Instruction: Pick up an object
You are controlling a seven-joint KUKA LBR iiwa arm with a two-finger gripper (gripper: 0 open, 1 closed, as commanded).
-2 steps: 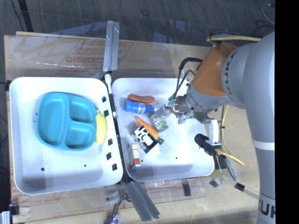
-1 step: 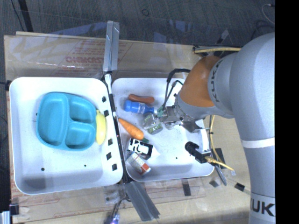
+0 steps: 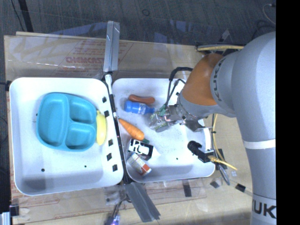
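A: Where is the gripper (image 3: 161, 121)?
B: Low in the right bin (image 3: 187, 165), just right of the blue bottle (image 3: 138, 108) and carrot (image 3: 131, 129).
A: Jaws?
B: Can't tell.
A: Left bin (image 3: 28, 172)?
B: A blue tray (image 3: 65, 121), a banana (image 3: 101, 127) beside it.

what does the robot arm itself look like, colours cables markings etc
The arm is bulky, rounded and pale grey, with an orange band above the wrist. Thin dark cables loop beside the wrist toward the small metallic gripper. A white ring crosses the lower segment, and the dark letters "UK" show at its base.
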